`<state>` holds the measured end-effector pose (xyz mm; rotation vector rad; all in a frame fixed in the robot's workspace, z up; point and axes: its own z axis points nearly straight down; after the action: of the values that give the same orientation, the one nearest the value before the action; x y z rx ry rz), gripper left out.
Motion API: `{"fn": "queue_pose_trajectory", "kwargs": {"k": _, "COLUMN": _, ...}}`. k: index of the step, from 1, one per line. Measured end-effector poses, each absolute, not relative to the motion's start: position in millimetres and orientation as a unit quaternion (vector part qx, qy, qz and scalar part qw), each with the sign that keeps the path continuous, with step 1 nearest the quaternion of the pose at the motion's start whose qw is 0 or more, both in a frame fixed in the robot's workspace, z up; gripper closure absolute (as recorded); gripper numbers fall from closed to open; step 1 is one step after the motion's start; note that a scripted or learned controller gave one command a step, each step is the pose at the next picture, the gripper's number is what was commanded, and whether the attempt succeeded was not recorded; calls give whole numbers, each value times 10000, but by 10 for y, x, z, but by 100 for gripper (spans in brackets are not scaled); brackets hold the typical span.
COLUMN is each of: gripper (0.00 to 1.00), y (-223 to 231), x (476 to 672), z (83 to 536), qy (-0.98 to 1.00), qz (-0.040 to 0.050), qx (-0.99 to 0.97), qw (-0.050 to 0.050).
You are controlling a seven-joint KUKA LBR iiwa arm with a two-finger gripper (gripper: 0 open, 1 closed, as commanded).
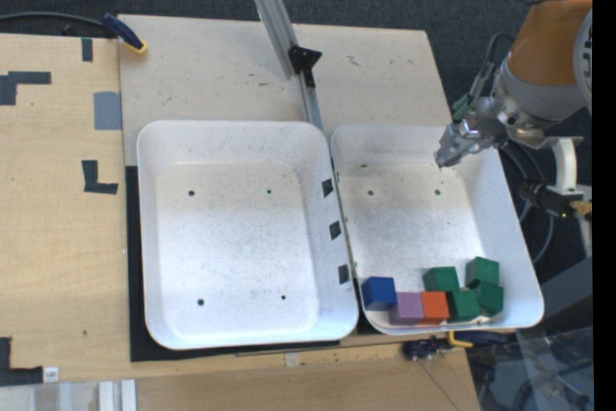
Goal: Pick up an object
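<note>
The gripper [450, 155] hangs over the right bin's [404, 217] far edge; whether it is open I cannot tell. The blocks [438, 295] crowd the near right corner, so it should come nearer and pick an outer block, probably the blue block [379, 292].

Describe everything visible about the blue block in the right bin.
The blue block is a small cube, matte and solid-coloured, possibly wood or foam. It sits flat at the near edge of the right bin, against the wall shared with the left bin. It is leftmost in a cluster, with a purple block beside it, apparently touching. The tool is far off, over the bin's far side, nowhere near the block.
</note>
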<state>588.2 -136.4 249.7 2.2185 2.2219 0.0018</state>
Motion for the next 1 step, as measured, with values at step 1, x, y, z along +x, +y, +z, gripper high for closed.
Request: {"fn": "queue_pose_trajectory", "kwargs": {"k": 1, "gripper": 100, "y": -851, "x": 5866, "z": 2367, "qy": 7091, "qz": -3, "qx": 7051, "qw": -8}}
